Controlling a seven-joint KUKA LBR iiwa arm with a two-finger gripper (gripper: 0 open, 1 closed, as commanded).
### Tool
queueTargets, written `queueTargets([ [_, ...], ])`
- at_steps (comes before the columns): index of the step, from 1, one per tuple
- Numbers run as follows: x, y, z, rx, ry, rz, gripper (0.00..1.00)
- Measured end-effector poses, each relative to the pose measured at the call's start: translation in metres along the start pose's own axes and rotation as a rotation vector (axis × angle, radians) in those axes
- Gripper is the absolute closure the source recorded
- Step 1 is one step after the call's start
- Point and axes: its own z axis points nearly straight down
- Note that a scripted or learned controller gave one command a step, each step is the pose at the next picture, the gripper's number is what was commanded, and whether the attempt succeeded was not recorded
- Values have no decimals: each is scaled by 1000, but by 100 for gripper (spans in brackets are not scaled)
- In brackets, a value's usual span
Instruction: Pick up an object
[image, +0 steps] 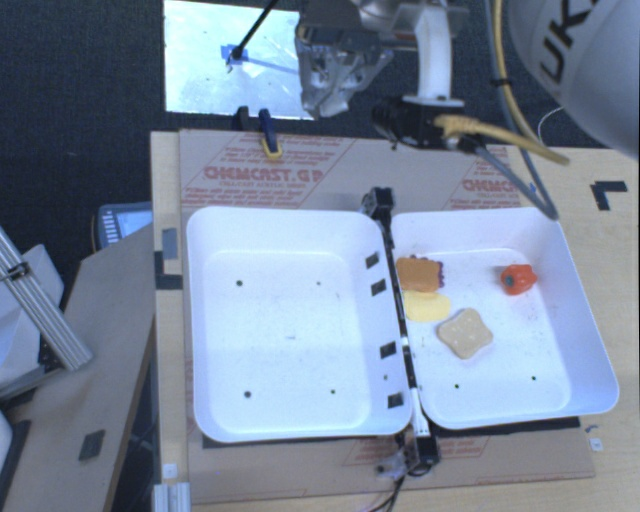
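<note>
The right bin (580, 350) holds several small items: an orange-brown piece with a purple edge (420, 273), a pale yellow flat piece (428, 307), a tan toast-shaped piece (465, 333) and a red-orange pepper-like piece (517, 279). My gripper (330, 85) hangs high at the top of the view, above the bench's far edge and well away from both bins. Nothing is seen between its fingers.
The left bin (200, 330) sits beside the right one, joined by black clips along the middle seam (385, 290). Yellow and grey cables (490, 140) run over the back right of the bench. A yellow-and-blue clamp (270, 135) stands at the back edge.
</note>
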Motion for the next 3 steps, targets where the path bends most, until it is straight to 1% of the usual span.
queueTargets([
  [1,0,0,0,1,0,0,0],
  [2,1,0,-11,-2,1,-3,100],
  [3,0,0,-11,-2,1,-4,0],
])
